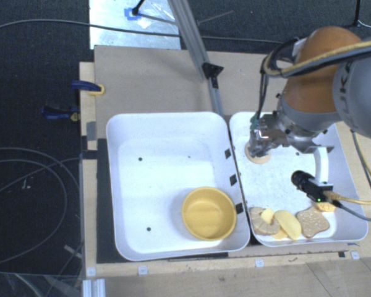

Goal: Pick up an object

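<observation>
My gripper (258, 148) reaches down into the right bin (352, 224) near its back left corner. It stands right over a small round tan piece (260, 159), which peeks out below the fingertips; whether it touches the piece I cannot make out. A cluster of toy food lies along the right bin's front edge: a tan slice (264, 226), a yellow piece (289, 224), a brown toast-like slice (313, 223) and a small orange bit (326, 207). A yellow bowl (208, 213) sits upright in the front right part of the left bin (130, 166).
A black camera unit (306, 184) with a cable hangs from the arm over the right bin's middle. A slanted metal pole (195, 36) crosses behind the bins. Blue and yellow clamps (80, 98) sit at the bench's left edge.
</observation>
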`<state>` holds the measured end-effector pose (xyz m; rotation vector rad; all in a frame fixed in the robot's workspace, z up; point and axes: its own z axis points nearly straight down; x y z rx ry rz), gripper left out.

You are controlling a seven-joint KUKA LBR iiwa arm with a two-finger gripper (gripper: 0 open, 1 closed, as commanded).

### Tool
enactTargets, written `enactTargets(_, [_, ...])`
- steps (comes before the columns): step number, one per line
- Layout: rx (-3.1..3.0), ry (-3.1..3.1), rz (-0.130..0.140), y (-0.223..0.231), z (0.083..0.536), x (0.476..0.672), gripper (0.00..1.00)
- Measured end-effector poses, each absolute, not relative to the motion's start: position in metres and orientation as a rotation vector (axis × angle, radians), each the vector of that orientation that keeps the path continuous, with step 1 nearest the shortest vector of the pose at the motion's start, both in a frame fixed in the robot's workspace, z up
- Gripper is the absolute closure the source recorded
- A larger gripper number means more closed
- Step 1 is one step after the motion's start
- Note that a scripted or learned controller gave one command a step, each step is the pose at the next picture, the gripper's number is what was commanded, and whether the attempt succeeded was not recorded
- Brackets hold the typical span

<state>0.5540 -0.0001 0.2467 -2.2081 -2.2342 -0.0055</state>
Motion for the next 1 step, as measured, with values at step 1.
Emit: enactTargets(1, [-2.209,-2.232,-0.003,0.0511,0.2297,0.5445,1.00])
